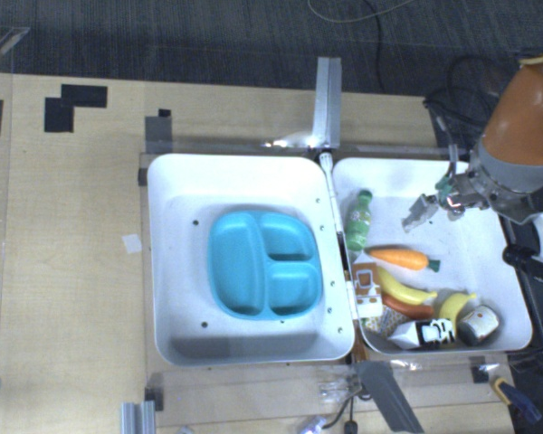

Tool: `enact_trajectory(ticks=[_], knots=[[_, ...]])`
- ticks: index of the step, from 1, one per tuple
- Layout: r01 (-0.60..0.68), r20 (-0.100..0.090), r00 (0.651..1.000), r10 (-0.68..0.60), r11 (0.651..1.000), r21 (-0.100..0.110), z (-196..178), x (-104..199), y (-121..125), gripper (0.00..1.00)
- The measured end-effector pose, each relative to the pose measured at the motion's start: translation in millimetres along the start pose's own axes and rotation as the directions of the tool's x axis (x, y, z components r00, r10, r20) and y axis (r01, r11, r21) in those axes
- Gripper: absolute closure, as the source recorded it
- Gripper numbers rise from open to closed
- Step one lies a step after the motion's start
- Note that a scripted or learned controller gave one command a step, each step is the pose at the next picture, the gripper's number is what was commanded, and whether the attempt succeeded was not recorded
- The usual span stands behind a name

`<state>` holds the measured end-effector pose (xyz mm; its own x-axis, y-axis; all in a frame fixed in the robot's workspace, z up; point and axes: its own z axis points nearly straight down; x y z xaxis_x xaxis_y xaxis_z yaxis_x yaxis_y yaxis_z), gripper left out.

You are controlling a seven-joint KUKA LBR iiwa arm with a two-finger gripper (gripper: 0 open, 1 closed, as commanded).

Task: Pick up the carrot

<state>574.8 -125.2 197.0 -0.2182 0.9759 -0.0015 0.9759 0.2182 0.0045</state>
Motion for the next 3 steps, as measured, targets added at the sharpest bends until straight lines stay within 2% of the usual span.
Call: enact_trajectory(ticks=[1,2,3], knots=[[0.208,0.0,0.978,-0.208,0.978,0.0,63.9,3.5,-13.5,0.0],[0.361,0.004,0.933,-0.361,0.933,-0.006,106.8,-18.8,-22.0,0.0],[0.362,0.006,0.932,-0.362,0.932,-0.012,94.3,-18.1,-19.2,1.0]])
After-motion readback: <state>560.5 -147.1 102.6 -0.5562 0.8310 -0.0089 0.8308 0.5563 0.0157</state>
